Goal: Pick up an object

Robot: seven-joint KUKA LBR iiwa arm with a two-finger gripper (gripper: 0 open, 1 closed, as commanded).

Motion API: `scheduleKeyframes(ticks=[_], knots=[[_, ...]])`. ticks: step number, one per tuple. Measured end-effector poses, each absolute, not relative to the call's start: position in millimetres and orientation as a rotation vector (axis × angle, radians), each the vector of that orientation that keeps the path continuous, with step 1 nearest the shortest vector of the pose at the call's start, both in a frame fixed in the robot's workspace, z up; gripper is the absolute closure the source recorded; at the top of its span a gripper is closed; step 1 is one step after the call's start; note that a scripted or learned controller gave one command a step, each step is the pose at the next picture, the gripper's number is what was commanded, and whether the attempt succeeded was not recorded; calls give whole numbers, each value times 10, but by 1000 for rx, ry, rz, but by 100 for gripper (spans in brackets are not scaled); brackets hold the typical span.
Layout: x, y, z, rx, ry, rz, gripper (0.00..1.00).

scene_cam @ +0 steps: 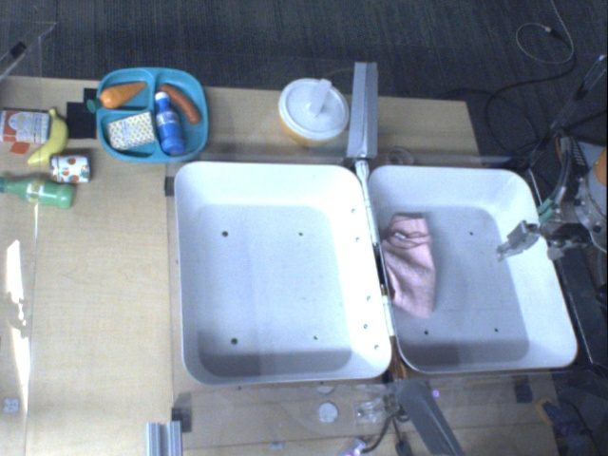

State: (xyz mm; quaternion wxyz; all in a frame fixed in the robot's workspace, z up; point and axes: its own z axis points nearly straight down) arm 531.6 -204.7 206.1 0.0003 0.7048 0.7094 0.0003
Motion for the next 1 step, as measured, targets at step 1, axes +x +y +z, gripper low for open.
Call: scheduleKeyframes(ticks=[1], knots=[[5510,-1960,2829,2216,2220,3,0]])
